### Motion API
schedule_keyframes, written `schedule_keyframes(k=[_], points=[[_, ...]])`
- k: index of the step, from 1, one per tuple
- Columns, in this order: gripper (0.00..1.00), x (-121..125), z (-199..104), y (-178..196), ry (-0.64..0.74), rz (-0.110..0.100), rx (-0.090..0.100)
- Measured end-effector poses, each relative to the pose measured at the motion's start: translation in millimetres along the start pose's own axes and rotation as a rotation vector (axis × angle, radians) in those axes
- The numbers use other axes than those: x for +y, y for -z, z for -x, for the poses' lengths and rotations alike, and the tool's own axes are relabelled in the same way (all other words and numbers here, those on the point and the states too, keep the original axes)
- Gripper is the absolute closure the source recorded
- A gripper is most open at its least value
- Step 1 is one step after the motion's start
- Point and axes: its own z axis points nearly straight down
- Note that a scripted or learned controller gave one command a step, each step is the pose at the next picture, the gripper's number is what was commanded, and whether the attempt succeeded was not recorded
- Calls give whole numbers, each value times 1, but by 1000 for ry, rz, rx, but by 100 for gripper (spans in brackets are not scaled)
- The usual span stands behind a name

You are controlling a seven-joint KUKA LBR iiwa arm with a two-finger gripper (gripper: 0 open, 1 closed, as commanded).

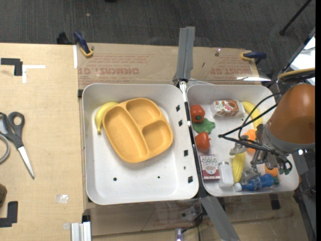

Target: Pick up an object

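Note:
The right bin (228,87) holds several small items. A red tomato (197,113) and a red strawberry-like piece (202,141) lie at its left side, with a snack pack (226,108) and a yellow banana (252,113) at the back. Along the front lie a red box (208,165), a white bottle (226,174), a corn cob (238,164) and a blue object (258,184). My gripper (263,163) hangs low over the front right of this bin, just above the blue object and right of the corn. The arm's orange band (300,115) hides the bin's right part.
The left bin (135,187) carries a yellow divided plate (138,129) with a banana (103,115) against its left edge. Scissors (18,140) lie on the wooden bench at far left. Black cables (241,130) cross the right bin.

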Motion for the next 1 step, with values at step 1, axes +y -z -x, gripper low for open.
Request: schedule_keyframes(k=[1], points=[[0, 41, 110, -6, -146, 3, 17]])
